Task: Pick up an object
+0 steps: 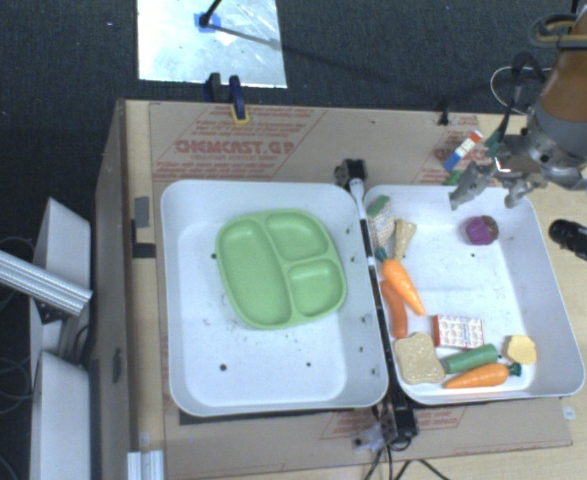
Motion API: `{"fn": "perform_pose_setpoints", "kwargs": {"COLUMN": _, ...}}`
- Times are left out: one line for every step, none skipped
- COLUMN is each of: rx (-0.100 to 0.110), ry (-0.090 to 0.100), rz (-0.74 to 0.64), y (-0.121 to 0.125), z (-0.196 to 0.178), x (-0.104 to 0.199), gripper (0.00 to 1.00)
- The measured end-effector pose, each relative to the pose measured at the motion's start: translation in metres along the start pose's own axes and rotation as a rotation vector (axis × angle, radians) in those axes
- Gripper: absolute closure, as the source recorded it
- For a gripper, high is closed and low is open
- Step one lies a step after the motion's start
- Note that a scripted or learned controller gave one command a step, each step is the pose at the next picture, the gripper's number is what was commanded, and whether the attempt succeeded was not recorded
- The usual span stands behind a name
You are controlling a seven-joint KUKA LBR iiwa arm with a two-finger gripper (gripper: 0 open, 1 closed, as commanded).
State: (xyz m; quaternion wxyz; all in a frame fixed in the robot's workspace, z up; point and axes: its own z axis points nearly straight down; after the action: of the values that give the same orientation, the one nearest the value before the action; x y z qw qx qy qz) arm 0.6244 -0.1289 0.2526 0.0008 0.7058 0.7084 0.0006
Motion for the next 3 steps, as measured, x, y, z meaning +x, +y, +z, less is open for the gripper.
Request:
{"fn": "perform_pose_setpoints", "kwargs": {"rx": 0.005, "ry": 0.000, "rz": 0.003, "y": 0.005, "z": 0.148, "x": -0.052, "gripper": 0.00}}
{"fn": "perform_pose_setpoints", "kwargs": {"rx": -0.003, "ry": -0.001, "rz": 0.001, "y": 0.007, "z": 0.135, "x": -0.053, "gripper": 1.00}}
{"fn": "perform_pose_setpoints", "kwargs": {"rx": -0.003, "ry": -0.001, "rz": 0.001, "y": 0.007, "z": 0.135, "x": -0.053, "gripper": 0.00}}
